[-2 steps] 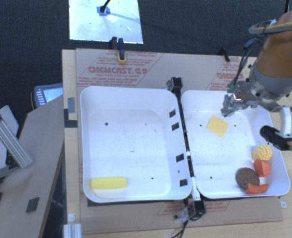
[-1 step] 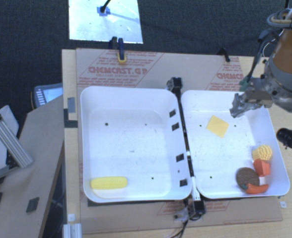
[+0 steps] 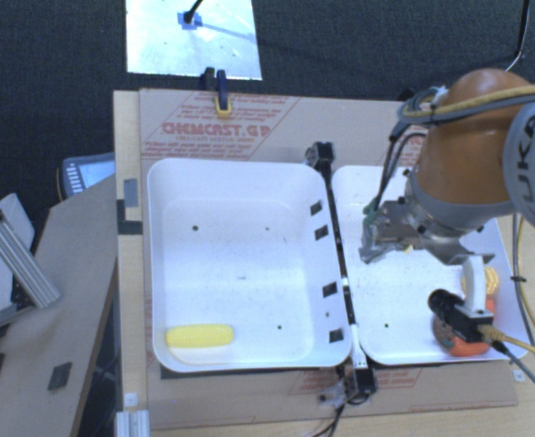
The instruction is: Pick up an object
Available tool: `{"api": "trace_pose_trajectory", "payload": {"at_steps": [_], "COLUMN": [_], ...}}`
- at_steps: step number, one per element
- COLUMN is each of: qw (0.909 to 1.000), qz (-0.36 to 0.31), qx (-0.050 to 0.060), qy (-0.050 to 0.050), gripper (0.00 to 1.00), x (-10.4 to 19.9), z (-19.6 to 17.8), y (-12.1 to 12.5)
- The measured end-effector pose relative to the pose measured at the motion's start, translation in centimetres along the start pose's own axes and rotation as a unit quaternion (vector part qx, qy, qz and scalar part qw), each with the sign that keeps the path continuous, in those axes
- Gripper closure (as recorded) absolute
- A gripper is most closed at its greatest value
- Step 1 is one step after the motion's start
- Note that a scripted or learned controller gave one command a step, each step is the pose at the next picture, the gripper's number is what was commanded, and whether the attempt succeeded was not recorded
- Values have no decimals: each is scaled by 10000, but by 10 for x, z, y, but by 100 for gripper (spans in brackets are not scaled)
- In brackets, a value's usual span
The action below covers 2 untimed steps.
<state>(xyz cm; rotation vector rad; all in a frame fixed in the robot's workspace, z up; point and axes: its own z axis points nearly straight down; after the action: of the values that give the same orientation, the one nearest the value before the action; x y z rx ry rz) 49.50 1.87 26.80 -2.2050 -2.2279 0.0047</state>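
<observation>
Object (image 3: 199, 336), yellow, well apart from end effector (image 3: 370, 251)

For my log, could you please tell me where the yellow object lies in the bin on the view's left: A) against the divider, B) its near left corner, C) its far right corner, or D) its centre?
B: the yellow object rests beside the bin's front-left rim.
</observation>
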Motion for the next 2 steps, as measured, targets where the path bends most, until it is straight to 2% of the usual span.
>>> {"api": "trace_pose_trajectory", "payload": {"at_steps": [1,2], "qw": [10000,9999], "qz": [3,39], "qx": [-86,-97], "qy": [0,-12], "gripper": [100,100], "x": [36,5], "z": [-85,-167], "y": [-8,-9]}}
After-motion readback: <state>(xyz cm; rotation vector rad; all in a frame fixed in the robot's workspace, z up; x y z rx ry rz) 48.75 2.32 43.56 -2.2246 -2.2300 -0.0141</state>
